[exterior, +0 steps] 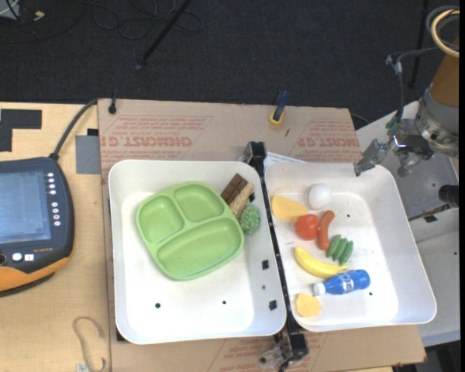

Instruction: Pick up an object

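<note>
Gripper [387, 155] above right bin's [407, 231] far corner, finger state unclear, banana [316, 263], tomato [307, 227], blue bottle [346, 283] inside

In the right bin [403, 231] we see a banana [315, 263], tomato [307, 226], white ball [319, 195] and blue bottle [346, 283], lying loose.

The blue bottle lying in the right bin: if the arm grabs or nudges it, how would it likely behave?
The blue bottle lies on its side, so a nudge would probably roll it, perhaps against the banana just above it. Its rounded body looks smooth, so it may slip from a pinch. It seems small and probably light.
</note>
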Robot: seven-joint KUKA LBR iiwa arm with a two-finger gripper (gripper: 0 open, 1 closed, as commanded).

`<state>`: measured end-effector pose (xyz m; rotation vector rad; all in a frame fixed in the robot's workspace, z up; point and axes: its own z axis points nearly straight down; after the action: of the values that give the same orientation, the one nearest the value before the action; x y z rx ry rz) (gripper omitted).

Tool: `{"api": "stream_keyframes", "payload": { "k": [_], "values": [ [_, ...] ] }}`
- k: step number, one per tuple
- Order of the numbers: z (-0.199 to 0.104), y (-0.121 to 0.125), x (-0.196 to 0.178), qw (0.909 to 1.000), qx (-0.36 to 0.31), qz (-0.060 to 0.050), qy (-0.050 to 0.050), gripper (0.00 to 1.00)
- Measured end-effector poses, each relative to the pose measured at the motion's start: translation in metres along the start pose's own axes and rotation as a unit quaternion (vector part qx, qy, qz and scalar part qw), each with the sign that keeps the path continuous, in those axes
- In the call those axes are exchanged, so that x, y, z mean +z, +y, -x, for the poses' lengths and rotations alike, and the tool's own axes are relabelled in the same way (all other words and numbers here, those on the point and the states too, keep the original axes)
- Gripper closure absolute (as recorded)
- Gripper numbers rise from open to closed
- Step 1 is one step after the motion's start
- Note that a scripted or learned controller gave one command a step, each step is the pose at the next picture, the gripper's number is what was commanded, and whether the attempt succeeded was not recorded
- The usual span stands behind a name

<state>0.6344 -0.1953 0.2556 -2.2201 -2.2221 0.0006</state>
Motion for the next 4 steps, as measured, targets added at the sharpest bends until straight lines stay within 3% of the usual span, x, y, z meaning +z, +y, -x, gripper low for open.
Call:
{"api": "stream_keyframes", "payload": {
  "k": [3, 4],
  "values": [
    [0.004, 0.001, 0.171, 1.0000, -0.002, -0.004, 0.001, 0.00],
    [0.004, 0.002, 0.158, 1.0000, -0.003, -0.003, 0.001, 1.00]
  ]
}}
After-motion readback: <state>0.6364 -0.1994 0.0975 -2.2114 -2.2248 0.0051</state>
